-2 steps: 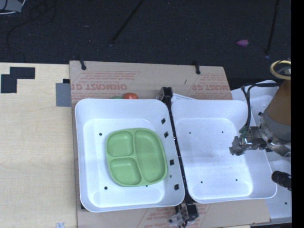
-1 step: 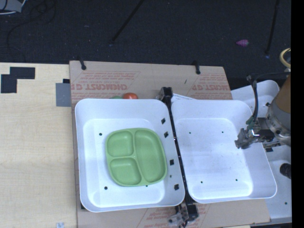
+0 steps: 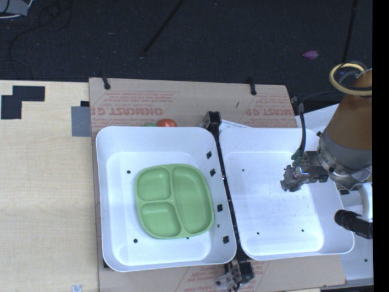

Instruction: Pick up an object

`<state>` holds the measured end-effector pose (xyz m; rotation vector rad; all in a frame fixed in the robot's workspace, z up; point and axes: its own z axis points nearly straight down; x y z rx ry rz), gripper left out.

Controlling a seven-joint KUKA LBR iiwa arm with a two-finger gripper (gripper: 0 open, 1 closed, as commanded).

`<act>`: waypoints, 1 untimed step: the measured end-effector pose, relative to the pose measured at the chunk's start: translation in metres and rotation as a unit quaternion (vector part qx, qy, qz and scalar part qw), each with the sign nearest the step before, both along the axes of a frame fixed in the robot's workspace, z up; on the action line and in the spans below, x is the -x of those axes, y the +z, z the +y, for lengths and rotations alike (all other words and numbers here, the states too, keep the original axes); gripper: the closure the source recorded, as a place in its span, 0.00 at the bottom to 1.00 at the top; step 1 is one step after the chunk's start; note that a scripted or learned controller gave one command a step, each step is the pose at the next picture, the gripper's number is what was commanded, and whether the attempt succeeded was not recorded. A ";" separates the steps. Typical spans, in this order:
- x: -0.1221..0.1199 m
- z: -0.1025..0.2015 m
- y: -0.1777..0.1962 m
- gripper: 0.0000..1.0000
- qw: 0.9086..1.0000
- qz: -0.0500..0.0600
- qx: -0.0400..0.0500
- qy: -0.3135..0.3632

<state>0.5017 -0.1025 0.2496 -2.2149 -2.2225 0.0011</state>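
Gripper point(image 3: 294, 180): over the right bin, toward its right side, about mid-depth. Small dark metal assembly, seen from above at a slant. Cannot tell its state; the working end is too small and cluttered to read. Nothing visible in its hold.
Arm point(image 3: 352, 126): enters from the right. Orange band above the wrist, grey section below it, meeting the gripper over the bin's right wall. A black cable loops from the upper right down to the wrist.
Right bin point(image 3: 273, 248): shallow, white, floor bare where it shows apart from a few small dark specks. Gripper hangs above the floor; contact with it not discernible.
Divider point(image 3: 222, 187): black strip with clips where the two bins meet, running front to back.
Left bin point(image 3: 115, 224): shallow, white, just beside the right bin, rims touching along the divider.
Plate point(image 3: 174, 201): green, three compartments, rounded corners. Lies flat on the left bin's floor, centred, slightly toward the divider. Well apart from the gripper, a full bin away.
Red object point(image 3: 166, 123): small, round, just behind the left bin's back rim, on the cardboard. A bit of green beside it, too small to identify.
Cardboard point(image 3: 182, 105): brown sheet with red print, under both bins.
Bench point(image 3: 42, 193): pale wood, left of the cardboard.
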 end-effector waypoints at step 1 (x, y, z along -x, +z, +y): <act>-0.015 0.049 -0.016 1.00 1.000 0.001 0.000 0.000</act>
